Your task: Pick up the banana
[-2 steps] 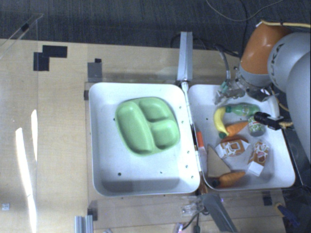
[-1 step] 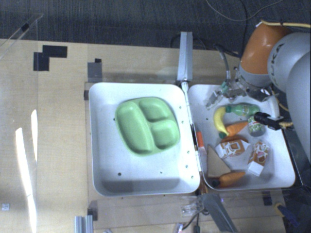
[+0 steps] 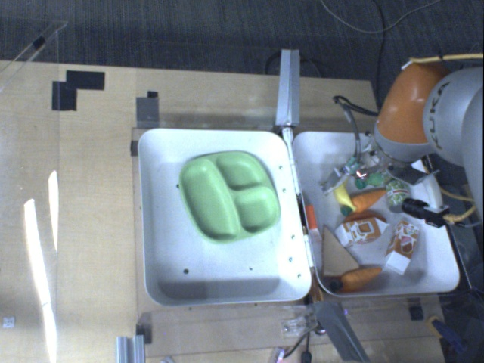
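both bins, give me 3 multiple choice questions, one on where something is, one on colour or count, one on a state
1. Where does the green divided plate lie?
A. in the left bin
B. in the right bin
C. on the bare bench

2. How many compartments does the plate have?
A. two
B. three
C. five

3. How does the banana stand?
A. lifted above the bin
B. lying in the right bin among other items
C. resting on the plate

Answers: 1 A, the plate sits inside the left bin's walls. 2 B, its ridges mark off three wells. 3 B, its yellow shows low in the right bin beside the carrot, near the gripper.
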Robot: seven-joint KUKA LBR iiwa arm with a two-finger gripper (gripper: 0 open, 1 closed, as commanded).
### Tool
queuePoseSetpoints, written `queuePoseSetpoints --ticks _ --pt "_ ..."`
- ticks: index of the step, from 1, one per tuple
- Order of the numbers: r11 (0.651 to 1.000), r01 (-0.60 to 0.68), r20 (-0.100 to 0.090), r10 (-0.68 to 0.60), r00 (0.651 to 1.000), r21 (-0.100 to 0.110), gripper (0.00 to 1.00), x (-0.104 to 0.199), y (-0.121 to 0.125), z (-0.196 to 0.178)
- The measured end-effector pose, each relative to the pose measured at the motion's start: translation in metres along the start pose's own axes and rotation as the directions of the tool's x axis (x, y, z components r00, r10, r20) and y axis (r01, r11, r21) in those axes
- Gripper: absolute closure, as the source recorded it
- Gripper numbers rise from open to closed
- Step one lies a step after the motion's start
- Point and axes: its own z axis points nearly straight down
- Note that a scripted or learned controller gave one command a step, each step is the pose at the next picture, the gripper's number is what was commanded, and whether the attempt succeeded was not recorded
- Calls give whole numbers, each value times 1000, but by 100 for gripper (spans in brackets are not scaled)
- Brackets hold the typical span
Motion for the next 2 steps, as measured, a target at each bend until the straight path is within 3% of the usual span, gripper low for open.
queuePoseSetpoints --ticks 1,2 --pt "1000 2 -1 -2 1000 -5 100 1 3 -11" --pt "1000 8 0 -8 1000 3 100 12 39 -111"
